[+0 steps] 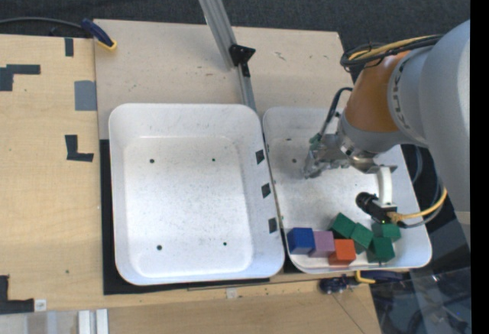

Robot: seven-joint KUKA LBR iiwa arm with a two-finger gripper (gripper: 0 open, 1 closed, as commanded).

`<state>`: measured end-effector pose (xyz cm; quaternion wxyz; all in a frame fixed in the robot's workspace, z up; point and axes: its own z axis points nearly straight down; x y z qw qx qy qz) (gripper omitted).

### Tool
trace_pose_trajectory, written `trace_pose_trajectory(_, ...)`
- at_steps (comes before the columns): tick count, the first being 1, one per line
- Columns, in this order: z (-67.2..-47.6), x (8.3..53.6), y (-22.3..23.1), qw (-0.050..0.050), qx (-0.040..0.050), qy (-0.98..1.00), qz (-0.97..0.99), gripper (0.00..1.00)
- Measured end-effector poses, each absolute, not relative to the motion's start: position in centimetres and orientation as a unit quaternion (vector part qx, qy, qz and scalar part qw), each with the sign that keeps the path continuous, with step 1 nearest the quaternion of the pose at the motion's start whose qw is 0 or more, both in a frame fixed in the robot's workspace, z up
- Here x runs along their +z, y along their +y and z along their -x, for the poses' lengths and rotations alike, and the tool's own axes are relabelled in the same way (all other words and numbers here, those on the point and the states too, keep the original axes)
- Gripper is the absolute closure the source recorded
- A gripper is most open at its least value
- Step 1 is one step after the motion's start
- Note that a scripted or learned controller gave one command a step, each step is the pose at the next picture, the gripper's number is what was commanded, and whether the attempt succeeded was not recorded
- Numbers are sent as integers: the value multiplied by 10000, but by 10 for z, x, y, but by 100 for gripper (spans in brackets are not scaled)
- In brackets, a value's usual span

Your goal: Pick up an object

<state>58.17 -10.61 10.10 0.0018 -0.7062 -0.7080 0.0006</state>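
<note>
Task progress: nothing had been lifted as far as the view showed; every block lay on the bin floor, so the whole pick was judged still to do.
Gripper: the gripper [315,164] hung low over the bare middle of the right bin [284,130], toward 9 o'clock of the wrist.
Gripper opening: could not be told; the tip was small and dark against the bin.
Gripper contents: no block was seen at its tip; whether it touched the bin floor could not be told.
Blocks, location: clustered in the right bin's near corner, at about 5 o'clock from the gripper and well apart from it.
Blocks, detail: blue block [301,239], purple block [324,242] and orange block [344,251] sat side by side; several green blocks [353,228] lay just beyond, toward 3 o'clock.
Left bin [122,126]: stood beside the right bin on the worktop [176,57].
Remaining work, judged: travel to the cluster, close on one block, raise it.
Risk, judged: the blocks sat tightly packed against the bin wall, leaving little room to grip.
</note>
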Motion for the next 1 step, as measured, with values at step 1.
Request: trace_pose_trajectory(1, -586, 163, -111, -21, -14, -7076, 7066, 100)
